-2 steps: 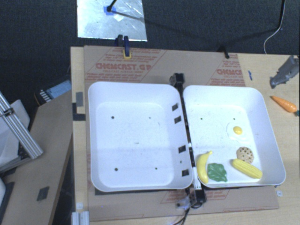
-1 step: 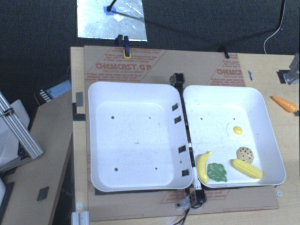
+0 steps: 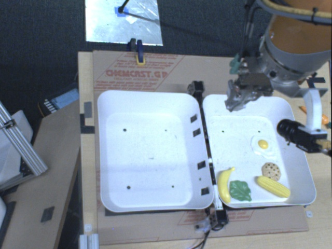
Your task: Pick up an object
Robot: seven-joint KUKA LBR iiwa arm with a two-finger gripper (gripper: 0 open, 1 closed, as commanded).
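Hovering gripper (image 3: 237,104) at twelve o'clock of right bin (image 3: 306,183), finger state untellable, fried egg (image 3: 262,144), cookie (image 3: 271,170), corn (image 3: 273,187), banana (image 3: 224,184), green leaf (image 3: 240,190) toward six o'clock.

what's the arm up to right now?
Pick attempt, nothing grabbed yet. The claw hangs over the far edge of the right bin, away from the items. Those sit near the bin's front: fried egg, cookie, corn cob, banana and a green leaf lying against the banana.
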